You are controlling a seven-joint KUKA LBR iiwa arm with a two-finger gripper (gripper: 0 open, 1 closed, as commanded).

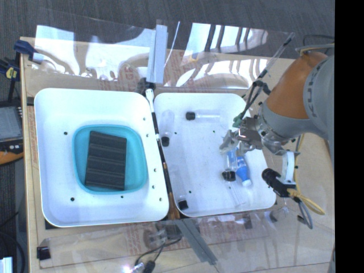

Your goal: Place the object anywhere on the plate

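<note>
Gripper [236, 144] sits low in right bin [193, 201], directly over small blue-and-clear object [240, 169]; whether it is parted or closed on the object, cannot tell. Object looks light, rigid, probably slick; best grasped across its narrow body. Blue plate [79, 138], carrying dark block [106, 160], is in left bin [51, 203].

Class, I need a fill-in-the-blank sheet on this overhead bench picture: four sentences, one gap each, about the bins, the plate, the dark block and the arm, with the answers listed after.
1. The blue plate lies in the ____ bin.
2. On the plate rests a dark ribbed block, coloured ____.
3. The gripper hangs over the ____ bin.
4. The arm wears a band coloured ____.

Missing words: left; black; right; orange
</note>
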